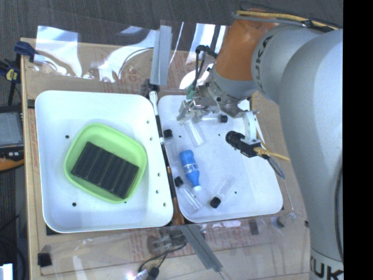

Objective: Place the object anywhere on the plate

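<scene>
Gripper (pixel 195 111) low over right bin (pixel 265 185), near far edge; jaw state cannot be told. Bottle (pixel 189 168) lies flat mid-bin, apart from gripper, ungrasped. Plate (pixel 125 142) in left bin (pixel 49 115). Advice: align jaws across bottle's narrow width, descend centred, avoid clear tubes (pixel 195 134) nearby.

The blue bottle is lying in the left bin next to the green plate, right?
Not quite. The blue bottle is lying in the right bin, not the left one. The green plate sits by itself in the left bin, with the divider between them. The camera view shows this.
</scene>
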